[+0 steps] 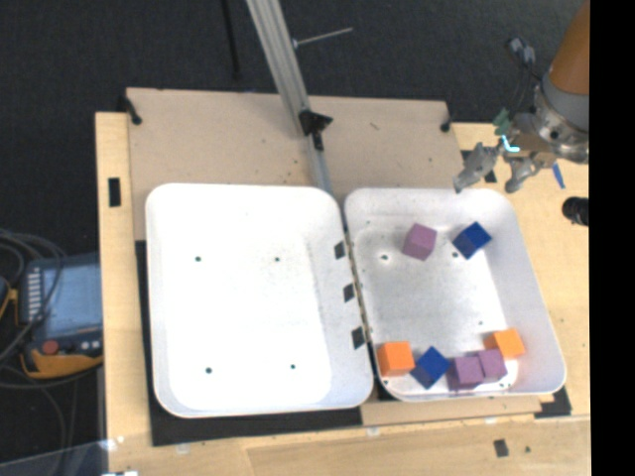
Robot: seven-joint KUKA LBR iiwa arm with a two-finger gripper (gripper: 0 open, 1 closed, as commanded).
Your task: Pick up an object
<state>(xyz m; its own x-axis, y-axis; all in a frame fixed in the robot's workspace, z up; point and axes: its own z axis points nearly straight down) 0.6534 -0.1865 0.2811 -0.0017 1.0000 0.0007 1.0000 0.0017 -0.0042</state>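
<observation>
camera view: jaws (499, 174) spread wide, holding nothing, above right bin's (526, 266) far rim.

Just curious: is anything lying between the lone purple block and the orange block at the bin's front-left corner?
No. Between the purple block and orange block, the camera view shows bare bin floor.

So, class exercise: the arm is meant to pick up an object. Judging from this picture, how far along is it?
Nothing looks picked up yet. The tool is open with nothing between its fingers, at the far right corner of the right bin. In hand: the approach; the blue block and purple block lie nearest. Left: lowering onto a block, closing and lifting. The other blocks sit along the bin's near edge.
</observation>
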